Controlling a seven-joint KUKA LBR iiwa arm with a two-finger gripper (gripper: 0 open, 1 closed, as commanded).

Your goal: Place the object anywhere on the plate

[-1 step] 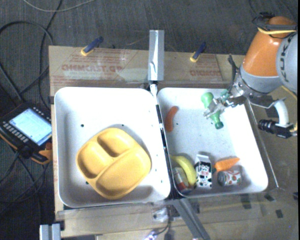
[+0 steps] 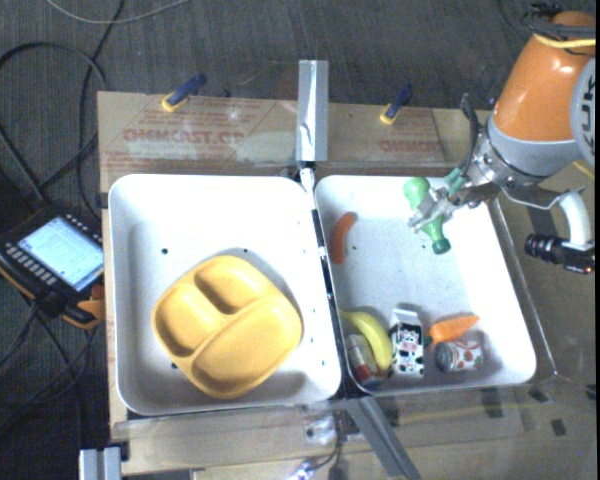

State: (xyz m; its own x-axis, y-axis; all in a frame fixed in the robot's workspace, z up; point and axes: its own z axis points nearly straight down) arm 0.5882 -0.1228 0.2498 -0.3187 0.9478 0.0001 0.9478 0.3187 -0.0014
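Tool (image 2: 432,208) clasping green bottle (image 2: 426,211)

A green bottle-shaped object (image 2: 427,211) sits tilted between the jaws of the gripper (image 2: 435,206), over the far part of the right bin (image 2: 510,268). The yellow plate (image 2: 228,324), with three compartments, lies flat in the left bin (image 2: 140,228), toward its near side.

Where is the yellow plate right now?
The yellow plate lies in the left bin, toward its near edge, across the divider from the banana in the right bin.
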